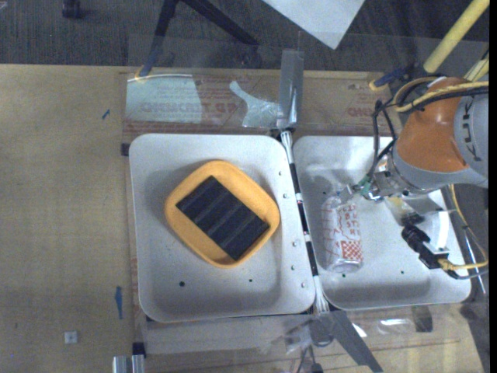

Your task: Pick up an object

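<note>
Gripper (371,189) sits low in the right bin (388,290), just beside the red-and-white packet's (344,235) top end; whether it is spread or closed seems impossible to tell.

The arm (446,142) is grey with a rounded orange band — black and yellow cables loop above it, and a black block sits below the wrist.

Even overhead light, soft shadows, mild glare on white bins (155,162), slightly soft focus.
</note>
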Robot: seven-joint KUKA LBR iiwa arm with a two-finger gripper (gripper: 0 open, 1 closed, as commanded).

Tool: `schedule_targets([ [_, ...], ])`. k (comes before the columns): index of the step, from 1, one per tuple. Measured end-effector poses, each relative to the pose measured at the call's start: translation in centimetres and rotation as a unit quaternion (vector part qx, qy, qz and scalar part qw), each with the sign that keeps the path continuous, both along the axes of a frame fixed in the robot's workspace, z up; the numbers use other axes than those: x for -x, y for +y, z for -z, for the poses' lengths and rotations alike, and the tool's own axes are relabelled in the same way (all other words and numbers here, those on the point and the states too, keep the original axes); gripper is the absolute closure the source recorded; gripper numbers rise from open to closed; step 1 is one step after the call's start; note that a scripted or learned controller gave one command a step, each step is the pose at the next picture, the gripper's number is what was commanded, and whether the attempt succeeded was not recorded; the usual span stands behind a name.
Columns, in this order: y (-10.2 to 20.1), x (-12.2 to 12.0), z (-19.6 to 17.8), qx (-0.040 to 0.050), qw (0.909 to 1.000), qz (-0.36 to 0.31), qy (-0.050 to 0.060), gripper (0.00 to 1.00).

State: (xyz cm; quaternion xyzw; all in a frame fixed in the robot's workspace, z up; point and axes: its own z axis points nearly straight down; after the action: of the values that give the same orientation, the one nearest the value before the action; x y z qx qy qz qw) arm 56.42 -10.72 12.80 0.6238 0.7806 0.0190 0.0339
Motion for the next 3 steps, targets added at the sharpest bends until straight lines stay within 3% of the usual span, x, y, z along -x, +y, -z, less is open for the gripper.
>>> schedule_targets([
  [3,0.0,-0.21,-0.08,0.0079,0.996,-0.089,-0.003,0.0],
])
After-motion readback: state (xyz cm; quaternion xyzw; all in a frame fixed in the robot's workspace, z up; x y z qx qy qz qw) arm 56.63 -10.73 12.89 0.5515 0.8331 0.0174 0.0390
